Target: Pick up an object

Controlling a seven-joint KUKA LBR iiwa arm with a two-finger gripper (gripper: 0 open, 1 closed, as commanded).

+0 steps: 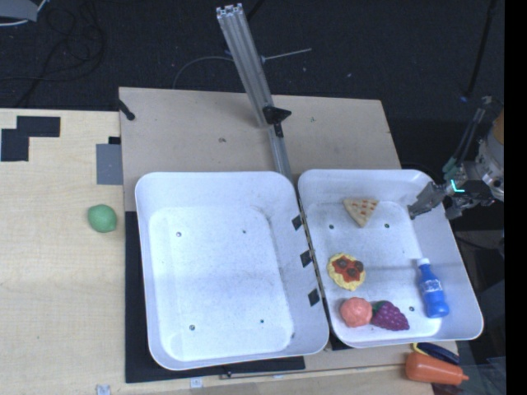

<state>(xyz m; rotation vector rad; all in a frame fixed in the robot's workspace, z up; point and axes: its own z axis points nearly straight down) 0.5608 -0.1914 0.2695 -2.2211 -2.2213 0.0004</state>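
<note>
Lying nearest in the right bin [461, 323] are grapes [390, 316] beside a peach [356, 312], with a bottle [431, 289] right of them. Farther: pizza [347, 271], then a wedge [361, 211]. The gripper [428, 198] hangs over the far right rim; its state is unclear.

Two shallow white bins sit side by side on a tan bench [329, 130]: the left bin [156, 220] and the right bin [461, 303], their inner rims touching along a row of small black clips [306, 257]. A slanted grey metal rail [251, 72] rises from behind the seam between them toward the top of the view. A green ball [102, 218] lies on the pale wooden surface [49, 303] well to the left of the bins, and an orange carrot-shaped toy [434, 370] rests on the bench just below the right bin's lower corner.
</note>
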